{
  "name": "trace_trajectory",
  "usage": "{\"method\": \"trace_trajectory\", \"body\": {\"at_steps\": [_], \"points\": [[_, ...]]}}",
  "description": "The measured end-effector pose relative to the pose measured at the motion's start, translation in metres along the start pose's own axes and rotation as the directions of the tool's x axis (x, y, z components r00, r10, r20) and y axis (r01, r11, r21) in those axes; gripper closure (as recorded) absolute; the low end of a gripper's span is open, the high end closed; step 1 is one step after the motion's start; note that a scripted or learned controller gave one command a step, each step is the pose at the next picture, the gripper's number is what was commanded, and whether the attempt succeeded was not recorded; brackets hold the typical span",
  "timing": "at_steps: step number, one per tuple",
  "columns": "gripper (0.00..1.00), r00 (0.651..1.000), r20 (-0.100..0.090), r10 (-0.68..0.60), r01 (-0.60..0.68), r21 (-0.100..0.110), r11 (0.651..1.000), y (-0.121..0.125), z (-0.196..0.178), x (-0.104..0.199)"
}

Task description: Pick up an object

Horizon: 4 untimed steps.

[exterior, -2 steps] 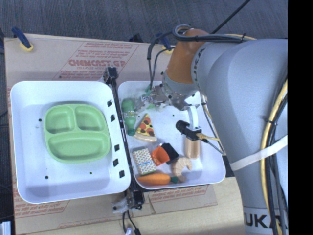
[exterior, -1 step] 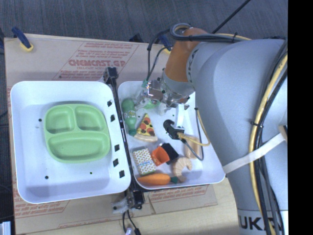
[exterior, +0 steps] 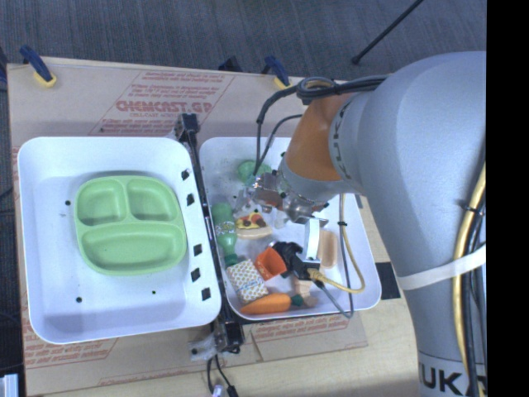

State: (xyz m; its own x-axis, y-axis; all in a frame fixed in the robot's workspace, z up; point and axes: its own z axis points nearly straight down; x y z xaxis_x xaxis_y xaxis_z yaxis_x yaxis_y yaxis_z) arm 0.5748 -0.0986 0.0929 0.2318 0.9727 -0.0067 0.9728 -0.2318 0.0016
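from my seat the hand (exterior: pixel 263 190) is down inside the right bin (exterior: pixel 369 281), low over the clutter at its middle. the wrist hides its tips, so i cannot tell whether it is open or closed, and i see nothing held in it.

the loose pieces all sit in that bin, which i take to be the supply side. a pizza toy (exterior: pixel 252 222) lies just beside the hand on the near side and a green ball (exterior: pixel 246 170) just beyond it; either one looks like the likeliest target. nearer the front wall are an orange cup (exterior: pixel 269 263), a checked block (exterior: pixel 246 279) and a carrot (exterior: pixel 266 305) lying along the wall, packed close and partly touching. that crowding could make a clean grab awkward, in my judgement.

the left bin (exterior: pixel 33 222) holds a green tray (exterior: pixel 130 224) with three compartments, flat and well apart from the hand. both bins rest on a cardboard sheet (exterior: pixel 124 81) on the bench, and blue clamps (exterior: pixel 38 64) at the far edge seem there to keep the sheet from sliding.

readable writing: red print on the cardboard says "chemcast gp", with smaller lines too fine to read. the arm (exterior: pixel 430 180) shows the letters "uk" low on its base, the rest cut off.
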Motion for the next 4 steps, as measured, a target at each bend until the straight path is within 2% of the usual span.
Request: {"method": "trace_trajectory", "body": {"at_steps": [1, 2, 3, 4], "points": [[0.0, 0.974, -0.007, -0.225, 0.225, 0.005, 0.974, 0.073, 0.001, 0.023], [1.0, 0.973, -0.008, -0.229, 0.229, 0.011, 0.973, 0.072, -0.008, 0.023], [0.0, 0.973, -0.008, -0.229, 0.23, 0.011, 0.973, 0.072, -0.008, 0.023], [0.0, 0.973, -0.008, -0.23, 0.23, 0.006, 0.973, -0.076, 0.002, -0.027]]}}
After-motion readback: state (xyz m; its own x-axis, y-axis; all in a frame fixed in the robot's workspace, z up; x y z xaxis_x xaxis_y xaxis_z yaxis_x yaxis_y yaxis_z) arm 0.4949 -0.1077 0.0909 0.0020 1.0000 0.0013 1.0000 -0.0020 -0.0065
